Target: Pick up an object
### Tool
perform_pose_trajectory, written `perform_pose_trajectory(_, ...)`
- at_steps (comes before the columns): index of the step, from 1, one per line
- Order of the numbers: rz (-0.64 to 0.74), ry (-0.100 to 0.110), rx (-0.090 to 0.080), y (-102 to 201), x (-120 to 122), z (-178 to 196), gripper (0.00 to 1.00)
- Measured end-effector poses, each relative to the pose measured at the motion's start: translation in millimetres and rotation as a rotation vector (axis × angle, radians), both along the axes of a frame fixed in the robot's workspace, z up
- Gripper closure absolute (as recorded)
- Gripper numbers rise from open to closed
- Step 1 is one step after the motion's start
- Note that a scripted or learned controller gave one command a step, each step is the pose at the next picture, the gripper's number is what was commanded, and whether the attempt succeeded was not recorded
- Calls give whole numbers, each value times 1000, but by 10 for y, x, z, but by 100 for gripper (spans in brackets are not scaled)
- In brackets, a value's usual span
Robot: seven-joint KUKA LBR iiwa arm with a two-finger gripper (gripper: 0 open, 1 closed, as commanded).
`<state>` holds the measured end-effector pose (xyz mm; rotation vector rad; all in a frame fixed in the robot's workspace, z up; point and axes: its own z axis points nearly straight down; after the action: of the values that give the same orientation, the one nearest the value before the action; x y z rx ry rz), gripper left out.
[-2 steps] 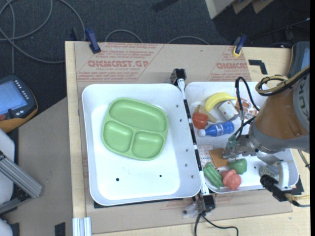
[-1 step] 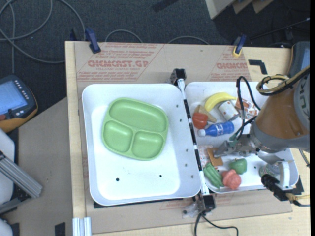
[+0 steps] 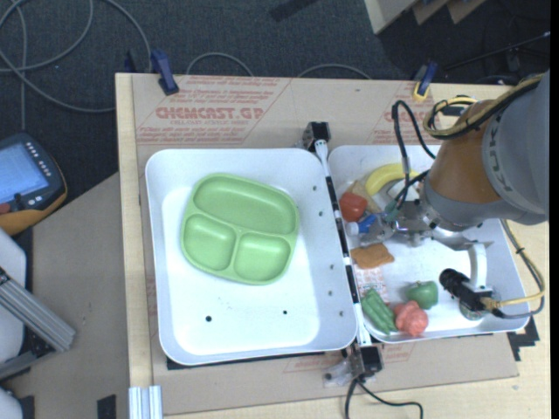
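The grey arm with the orange band (image 3: pixel 463 168) comes in from the right and drops over the right-hand white bin (image 3: pixel 502 317). Its gripper (image 3: pixel 395 223) sits low among the toy food there, but honestly can't tell how it's set, the wrist blocks it.

Stuff around the gripper: a yellow plastic banana (image 3: pixel 382 179) just behind it, a round red tomato-looking toy (image 3: pixel 353 206) just to its left, and a small blue piece (image 3: pixel 368 225) right beside it, maybe touching, too small to say. In front of it and a bit left lies a flat orange-brown cracker-shaped piece (image 3: pixel 374 255). Further toward the front edge: a green pepper-like toy (image 3: pixel 424 293), a pinkish-red strawberry-ish lump (image 3: pixel 411 319) and a long green pod thing (image 3: pixel 376 309).

Well off to the gripper's left, the other white bin (image 3: pixel 170 321) holds a light green three-compartment plastic plate (image 3: pixel 238 227).
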<state>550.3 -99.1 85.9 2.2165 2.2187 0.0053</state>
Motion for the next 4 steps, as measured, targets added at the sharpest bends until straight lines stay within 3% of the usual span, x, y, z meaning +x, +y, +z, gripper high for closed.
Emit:
perform_pose_trajectory(1,0,9,2,-235,690,-5,0)
perform_pose_trajectory(2,3,51,1,9,1069,-60,0)
perform_pose_trajectory(3,-2,9,1,-333,871,-13,0)
perform_pose_trajectory(4,1,8,-1,-326,876,90,100)
